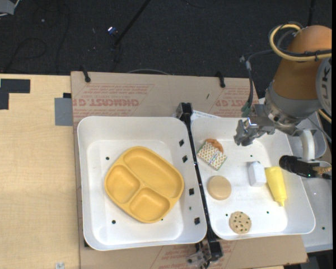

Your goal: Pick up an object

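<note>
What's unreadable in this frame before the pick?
- Checked packet: camera view, too small and blurred to identify.
- White block: camera view, too small to tell what it is.
- Right bin, far right corner: camera view, hidden behind the arm.
- Arm beyond the orange band: cut off by the right edge.

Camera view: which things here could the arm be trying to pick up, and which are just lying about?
Job: gripper; in the right bin: patterned packet, tan bun, cookie, white block, yellow bottle; in the left bin: yellow plate.
Lying about: cardboard sheet, black cables, wooden bench.
</note>
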Controlling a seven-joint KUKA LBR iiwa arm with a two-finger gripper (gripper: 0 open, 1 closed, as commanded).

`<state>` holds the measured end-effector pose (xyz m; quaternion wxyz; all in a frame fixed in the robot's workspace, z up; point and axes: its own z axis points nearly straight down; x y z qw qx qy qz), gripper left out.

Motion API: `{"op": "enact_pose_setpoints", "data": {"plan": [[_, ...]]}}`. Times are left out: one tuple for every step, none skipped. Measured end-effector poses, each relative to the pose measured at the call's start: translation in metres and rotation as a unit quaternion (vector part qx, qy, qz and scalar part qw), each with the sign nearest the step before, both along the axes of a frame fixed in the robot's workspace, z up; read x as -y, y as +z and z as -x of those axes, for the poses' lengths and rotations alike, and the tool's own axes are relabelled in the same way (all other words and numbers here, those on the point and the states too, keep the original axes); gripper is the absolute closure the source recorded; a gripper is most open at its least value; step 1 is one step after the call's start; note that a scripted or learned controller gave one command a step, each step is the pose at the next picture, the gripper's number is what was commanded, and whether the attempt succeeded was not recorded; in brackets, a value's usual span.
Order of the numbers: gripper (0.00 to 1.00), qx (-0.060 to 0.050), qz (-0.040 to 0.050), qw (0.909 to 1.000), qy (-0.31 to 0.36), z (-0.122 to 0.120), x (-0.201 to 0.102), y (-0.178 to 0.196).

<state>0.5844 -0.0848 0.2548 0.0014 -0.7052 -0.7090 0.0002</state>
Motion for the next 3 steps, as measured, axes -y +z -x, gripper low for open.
{"op": "enact_pose_setpoints", "data": {"plan": [[1.00, 0.000, 0.0003, 1.0000, -0.001, -0.005, -0.053, 0.003], [1.00, -0.001, 0.0000, 1.0000, 0.000, -0.008, -0.104, -0.012], [1.00, -0.001, 0.0004, 1.0000, 0.000, -0.011, -0.157, -0.022]]}}
